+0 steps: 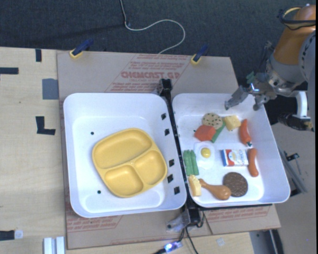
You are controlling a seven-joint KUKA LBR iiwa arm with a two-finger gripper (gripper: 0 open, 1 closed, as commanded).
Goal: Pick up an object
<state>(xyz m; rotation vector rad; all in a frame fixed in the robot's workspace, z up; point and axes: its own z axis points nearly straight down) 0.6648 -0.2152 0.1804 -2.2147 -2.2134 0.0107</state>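
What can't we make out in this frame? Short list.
- Gripper, camera view: fingers small and blurred above the right bin's far corner; open or shut unclear.
- Arm: cut off by the right edge.
- Small carton: print too small to read.
- Yellow piece beside the drumstick: too small to identify.
- Cable: runs off the top edge.

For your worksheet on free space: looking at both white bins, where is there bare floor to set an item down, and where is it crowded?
Left bin: bare floor along the far wall and both near corners, around the yellow divided plate. Right bin: a bare strip along its far wall, beyond the cookie, under the gripper. Crowded: the right bin's middle and near side, from carrot to chicken drumstick.
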